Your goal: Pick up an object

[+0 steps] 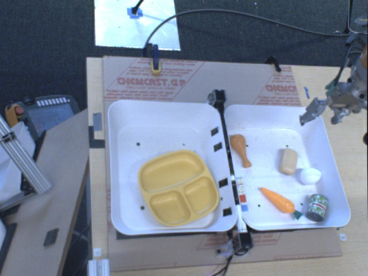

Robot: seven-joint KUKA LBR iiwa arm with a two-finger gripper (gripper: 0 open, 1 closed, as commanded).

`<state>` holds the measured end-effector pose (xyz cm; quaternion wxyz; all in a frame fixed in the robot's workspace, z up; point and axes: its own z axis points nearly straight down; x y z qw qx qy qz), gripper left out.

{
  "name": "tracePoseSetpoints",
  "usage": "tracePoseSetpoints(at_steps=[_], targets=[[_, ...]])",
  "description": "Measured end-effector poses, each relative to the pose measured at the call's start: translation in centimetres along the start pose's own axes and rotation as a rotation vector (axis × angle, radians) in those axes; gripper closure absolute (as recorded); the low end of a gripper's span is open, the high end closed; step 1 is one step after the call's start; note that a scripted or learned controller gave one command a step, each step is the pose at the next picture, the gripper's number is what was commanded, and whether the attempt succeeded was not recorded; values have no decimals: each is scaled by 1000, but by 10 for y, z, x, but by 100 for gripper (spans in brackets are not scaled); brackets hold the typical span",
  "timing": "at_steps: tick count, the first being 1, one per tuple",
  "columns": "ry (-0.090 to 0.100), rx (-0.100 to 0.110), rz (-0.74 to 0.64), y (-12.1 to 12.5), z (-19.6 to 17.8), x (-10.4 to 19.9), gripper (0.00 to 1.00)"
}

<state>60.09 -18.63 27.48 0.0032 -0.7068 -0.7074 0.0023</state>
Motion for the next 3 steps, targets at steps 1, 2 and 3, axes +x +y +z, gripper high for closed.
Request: tracePoseSetpoints(at_steps=[1, 2, 3], targets=[[-2, -10, -3, 2, -6, 1, 0], [-1, -6, -5, 6, 47, 10, 0], [-1, -6, -1, -1, 92, 13, 0]])
